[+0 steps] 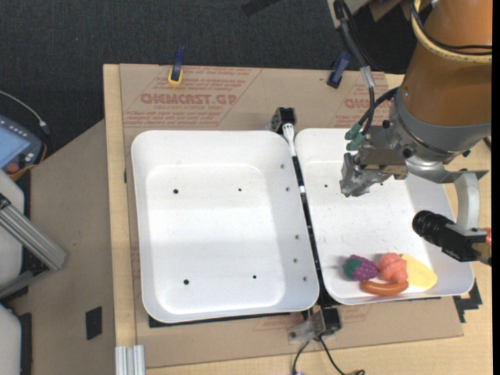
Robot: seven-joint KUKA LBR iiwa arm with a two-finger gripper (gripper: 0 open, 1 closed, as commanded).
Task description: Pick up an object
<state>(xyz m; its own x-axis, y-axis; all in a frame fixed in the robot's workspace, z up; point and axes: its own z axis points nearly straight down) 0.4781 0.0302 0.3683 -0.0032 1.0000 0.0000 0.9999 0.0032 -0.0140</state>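
So the arm (449,61) is seen coming in from the upper right, with the big orange band taking up the top right corner and the grey wrist angled down and to the left under it. The gripper (355,184) is held low over the upper part of the right bin (391,225), just right of the seam where the two bins meet. It's pointed down at the bin floor. Nothing is seen between the fingers, and whether they're spread or pinched can't be told from this angle, since the metal tips blur into one clump.

The objects are bunched in the near right corner of the right bin, well apart from the gripper. A purple grape bunch (361,268) is sat on the left, a pink-orange lumpy piece (393,266) is touching it on the right, an orange sausage-shaped piece (384,287) is lying along the front of both, and a yellow piece (422,276) is tucked at the right end by the rim.

The left bin (215,225) is sat beside it, rims touching. Both bins are rested on a cardboard sheet (203,92).
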